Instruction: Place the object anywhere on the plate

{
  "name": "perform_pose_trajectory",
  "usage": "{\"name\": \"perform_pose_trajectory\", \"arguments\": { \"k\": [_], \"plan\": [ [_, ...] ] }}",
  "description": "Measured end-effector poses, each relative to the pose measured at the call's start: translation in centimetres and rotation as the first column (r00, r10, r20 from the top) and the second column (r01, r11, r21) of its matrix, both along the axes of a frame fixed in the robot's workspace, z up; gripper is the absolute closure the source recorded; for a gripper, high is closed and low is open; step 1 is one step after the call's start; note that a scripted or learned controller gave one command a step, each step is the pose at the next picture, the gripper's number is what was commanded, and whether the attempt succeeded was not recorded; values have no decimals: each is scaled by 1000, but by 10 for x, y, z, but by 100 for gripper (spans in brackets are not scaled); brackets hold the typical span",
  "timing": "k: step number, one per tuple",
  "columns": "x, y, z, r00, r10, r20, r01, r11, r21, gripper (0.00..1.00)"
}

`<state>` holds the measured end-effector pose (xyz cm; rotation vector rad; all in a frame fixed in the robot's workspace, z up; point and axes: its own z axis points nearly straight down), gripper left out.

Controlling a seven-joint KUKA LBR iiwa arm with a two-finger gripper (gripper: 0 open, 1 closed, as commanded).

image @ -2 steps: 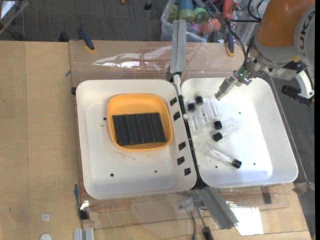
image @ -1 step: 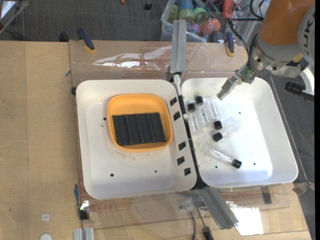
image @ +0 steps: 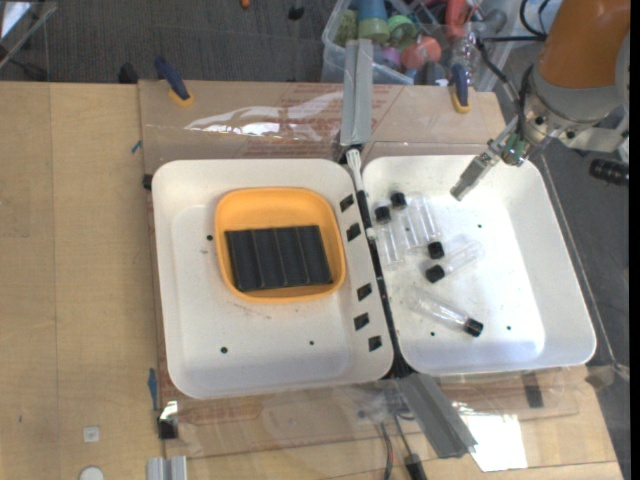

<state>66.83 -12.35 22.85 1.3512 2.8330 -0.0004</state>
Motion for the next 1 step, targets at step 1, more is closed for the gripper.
{"name": "perform_pose_trajectory", "arguments": {
  "k": [1],
  "plan": [
    [-8, -35, 20, 999, 40, 1, -40, 999, 0, 0]
  ]
}}
